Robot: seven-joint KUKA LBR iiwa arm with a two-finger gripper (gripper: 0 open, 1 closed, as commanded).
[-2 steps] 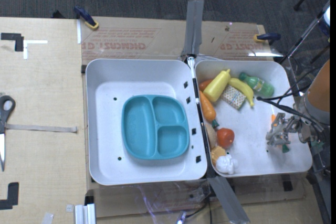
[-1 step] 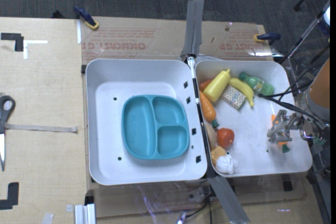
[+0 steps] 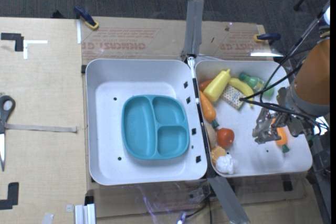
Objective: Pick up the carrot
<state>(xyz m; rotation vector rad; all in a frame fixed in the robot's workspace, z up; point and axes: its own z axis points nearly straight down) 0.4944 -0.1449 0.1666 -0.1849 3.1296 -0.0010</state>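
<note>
One carrot lies at the right bin's left wall, well apart at nine o'clock from your gripper; you cannot tell its grip. Between them sits a tomato.

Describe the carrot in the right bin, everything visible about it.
The carrot is a small orange toy, smooth and plastic-looking, tapered, with a dark green stub at its lower end. It lies flat along the left wall of the right bin, its length running roughly parallel to that wall. Its upper end sits beside the yellow bottle; its green end points toward the tomato. The gripper is apart from it, over the bin's right half.
</note>
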